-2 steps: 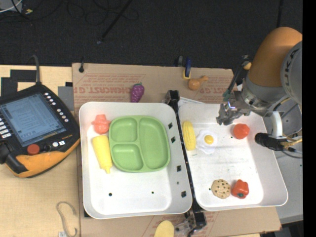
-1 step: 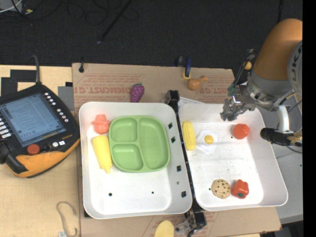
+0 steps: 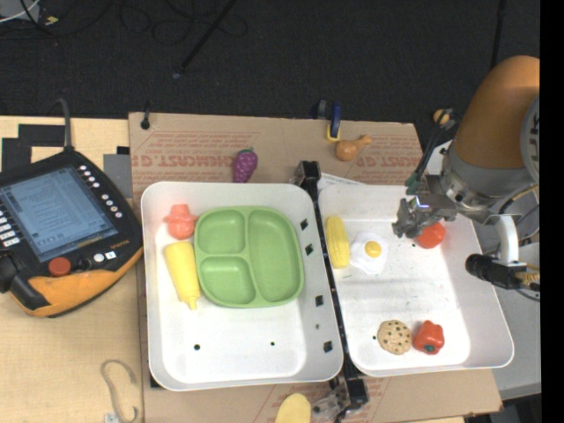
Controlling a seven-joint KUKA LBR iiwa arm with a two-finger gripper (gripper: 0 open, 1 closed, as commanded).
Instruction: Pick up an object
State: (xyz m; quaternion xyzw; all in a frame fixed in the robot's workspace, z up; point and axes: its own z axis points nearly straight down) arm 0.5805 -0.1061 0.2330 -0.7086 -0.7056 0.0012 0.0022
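- Dark carpet backs a pale wooden tabletop (image 3: 53, 359) laid with cardboard, where we see two shallow white bins side by side, evidently a sorting set-up.
- Far left, a teach pendant (image 3: 62, 227) with an orange grip lies on the tabletop, well apart from the bins and probably parked within an operator's reach.
- Inside the left bin (image 3: 229, 359), a green divided plate (image 3: 247, 256) sits near the middle; a yellow toy bottle (image 3: 182, 273) and a pink toy (image 3: 179, 221) lie just beside its left edge.
- Behind the bins, a purple grape toy (image 3: 245, 164) and a small orange duck-like toy (image 3: 351, 147) rest on the cardboard, outside either bin.
- In the right bin (image 3: 489, 346), a corn cob (image 3: 337, 240) lies against the left wall with a fried-egg toy (image 3: 370, 254) just beside it; a cookie (image 3: 394, 336) and a red pepper (image 3: 429, 337) sit close together near the front.
- At the bin's back right, the gripper (image 3: 419, 223) hangs low over a red tomato-like toy (image 3: 431, 234), which we judge to be the target of the pick.
- The toy lies on the bin floor, partly hidden by the tool; we cannot tell how the jaws are set or whether they touch it.
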